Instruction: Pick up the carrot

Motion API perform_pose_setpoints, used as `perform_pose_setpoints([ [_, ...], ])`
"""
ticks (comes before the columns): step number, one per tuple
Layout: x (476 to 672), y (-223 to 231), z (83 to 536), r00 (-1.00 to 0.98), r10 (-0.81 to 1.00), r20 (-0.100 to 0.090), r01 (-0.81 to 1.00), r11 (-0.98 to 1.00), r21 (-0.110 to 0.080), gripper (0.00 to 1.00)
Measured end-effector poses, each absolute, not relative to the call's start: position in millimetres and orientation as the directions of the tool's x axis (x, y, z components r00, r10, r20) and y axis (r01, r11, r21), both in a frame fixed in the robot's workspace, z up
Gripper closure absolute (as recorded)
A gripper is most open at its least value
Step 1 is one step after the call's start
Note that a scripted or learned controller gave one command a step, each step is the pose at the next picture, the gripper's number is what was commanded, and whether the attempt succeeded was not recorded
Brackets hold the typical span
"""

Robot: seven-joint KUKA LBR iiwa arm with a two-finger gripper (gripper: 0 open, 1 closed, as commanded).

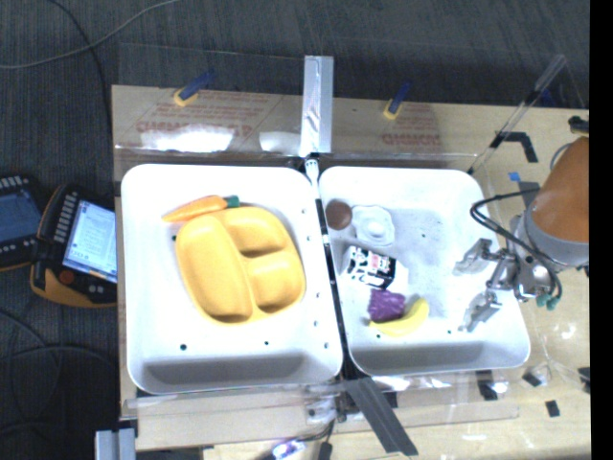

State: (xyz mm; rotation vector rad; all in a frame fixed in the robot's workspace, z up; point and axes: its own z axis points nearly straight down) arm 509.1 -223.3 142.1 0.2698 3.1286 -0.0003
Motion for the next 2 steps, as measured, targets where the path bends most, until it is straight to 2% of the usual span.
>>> perform_pose_setpoints([
  [1, 511.7, -221.1, 151.7, -0.985, 0.17, -0.007, 0.17, 0.985, 0.005, 1.0],
  [2, 511.9, -220.5, 151.6, -0.986, 0.169, -0.007, 0.169, 0.986, 0.006, 0.0],
])
